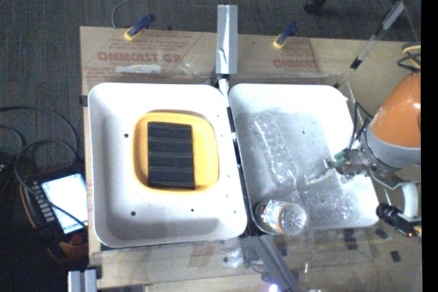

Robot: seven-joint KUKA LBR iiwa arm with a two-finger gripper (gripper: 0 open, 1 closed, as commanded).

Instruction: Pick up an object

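Observation:
A yellow block with a black ribbed top point(172, 152) lies in the middle of the left bin point(109, 215). In the right bin point(301, 96) lies a clear plastic bottle point(274, 147), and its round end point(285, 217) rests at the bin's front edge. The grey arm with its orange band point(404, 116) reaches in from the right. Its gripper point(327, 172) hangs low over the right half of the right bin, just right of the bottle. Nothing visibly sits in it.
A crinkled clear plastic piece point(335, 203) lies in the right bin's front right corner. An upright metal post point(226, 37) stands behind the divide between the bins. Two blue-and-yellow clamps point(139, 26) hold the board at the back. A tablet point(61, 196) lies on the floor at left.

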